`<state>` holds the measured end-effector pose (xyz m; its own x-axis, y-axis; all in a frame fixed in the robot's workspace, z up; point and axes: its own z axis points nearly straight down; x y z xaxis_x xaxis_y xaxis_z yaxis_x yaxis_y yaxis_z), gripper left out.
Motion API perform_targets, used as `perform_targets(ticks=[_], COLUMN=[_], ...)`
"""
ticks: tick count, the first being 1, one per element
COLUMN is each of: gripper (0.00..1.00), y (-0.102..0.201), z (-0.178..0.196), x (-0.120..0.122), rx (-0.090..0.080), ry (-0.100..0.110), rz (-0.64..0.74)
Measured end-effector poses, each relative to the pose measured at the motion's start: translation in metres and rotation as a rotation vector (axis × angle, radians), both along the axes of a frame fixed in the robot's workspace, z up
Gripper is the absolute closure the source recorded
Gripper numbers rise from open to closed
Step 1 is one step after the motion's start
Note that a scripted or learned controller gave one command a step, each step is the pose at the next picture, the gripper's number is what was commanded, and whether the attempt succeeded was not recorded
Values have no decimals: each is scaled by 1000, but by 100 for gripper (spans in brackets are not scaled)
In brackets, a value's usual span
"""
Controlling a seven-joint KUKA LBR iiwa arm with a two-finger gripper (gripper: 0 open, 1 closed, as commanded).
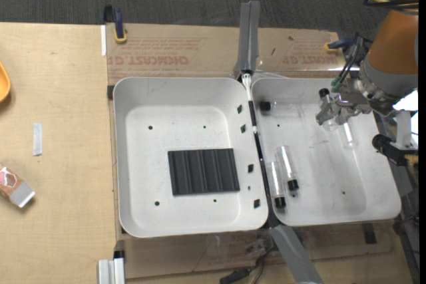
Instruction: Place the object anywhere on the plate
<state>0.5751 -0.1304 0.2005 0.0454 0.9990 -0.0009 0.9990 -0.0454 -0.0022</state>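
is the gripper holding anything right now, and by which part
It cannot be told. The gripper hangs over the right bin with a clear tube-like object just below it, but the view is too blurred to show a hold.

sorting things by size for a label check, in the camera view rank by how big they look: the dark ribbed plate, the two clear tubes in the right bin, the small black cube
1. Plate, by far the largest.
2. The two tubes: they look about alike, so I won't rank them.
3. Cube, the smallest.
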Motion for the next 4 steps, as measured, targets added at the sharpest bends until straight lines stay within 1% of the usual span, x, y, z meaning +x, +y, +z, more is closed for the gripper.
perform_targets(ticks=[1, 2, 3, 4], gripper=[100, 100, 100, 100], y=[57, 125, 176, 237], z=[115, 140, 102, 87], x=[-48, -83, -97, -97], rx=[-1, 0, 1, 2], ry=[-1, 0, 1, 2], rz=[122, 348, 569, 970])
